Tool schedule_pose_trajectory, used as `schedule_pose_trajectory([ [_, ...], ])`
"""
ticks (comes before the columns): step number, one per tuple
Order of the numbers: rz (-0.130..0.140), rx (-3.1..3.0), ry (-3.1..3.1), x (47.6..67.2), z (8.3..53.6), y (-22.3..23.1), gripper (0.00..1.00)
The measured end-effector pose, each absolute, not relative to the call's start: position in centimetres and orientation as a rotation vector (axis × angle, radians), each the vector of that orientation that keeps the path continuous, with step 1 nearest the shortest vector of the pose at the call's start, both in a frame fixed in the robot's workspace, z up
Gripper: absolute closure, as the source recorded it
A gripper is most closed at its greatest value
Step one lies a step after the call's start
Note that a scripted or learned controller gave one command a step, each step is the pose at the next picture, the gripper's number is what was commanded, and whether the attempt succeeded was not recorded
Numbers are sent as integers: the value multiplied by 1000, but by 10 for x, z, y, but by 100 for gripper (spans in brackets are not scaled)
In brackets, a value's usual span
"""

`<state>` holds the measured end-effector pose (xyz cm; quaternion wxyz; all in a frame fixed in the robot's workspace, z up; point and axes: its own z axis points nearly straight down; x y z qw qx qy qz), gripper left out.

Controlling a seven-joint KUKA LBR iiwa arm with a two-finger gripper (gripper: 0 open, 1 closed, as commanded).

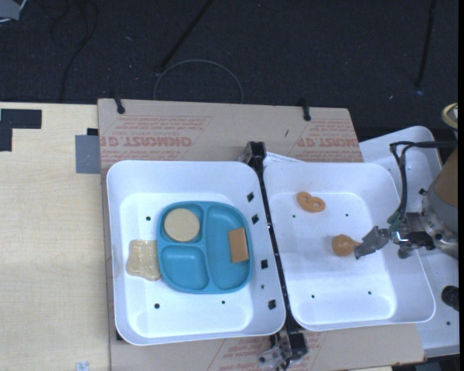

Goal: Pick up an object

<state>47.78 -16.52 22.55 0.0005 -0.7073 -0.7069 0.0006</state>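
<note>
Camera view
Gripper (369, 246): low over the right bin, at its right side, reaching in from the right rim; its dark fingers point left toward the bin's middle.
Gripper state: cannot tell; the fingertips are small and dark, and any gap between them is not readable.
Round brown object (343, 245): on the right bin's floor, just left of the gripper tip, touching it or nearly so; whether it sits between the fingers is not clear.
Pretzel-shaped brown object (311, 202): on the same floor, up and to the left of the gripper, apart from the round one.
Right bin (325, 315): white and shallow, lying under the gripper.
Left bin (131, 300): white, well to the gripper's left, joined to the right bin along a dark central divider.
Blue tray (193, 273): three compartments, in the left bin, far left of the gripper.
Round tan disc (181, 224): in the tray's upper left compartment.
Brown block (238, 245): in the tray's right compartment, the one nearest the gripper.
Pale bread-like piece (143, 259): on the left bin's floor, touching the tray's left edge, farthest from the gripper.
Worktop (39, 246): light wood, left of both bins.
</note>
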Motion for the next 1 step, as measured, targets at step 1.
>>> schedule_pose_trajectory([
  [1,4,-2218,-2217,478,182,-168,0],
])
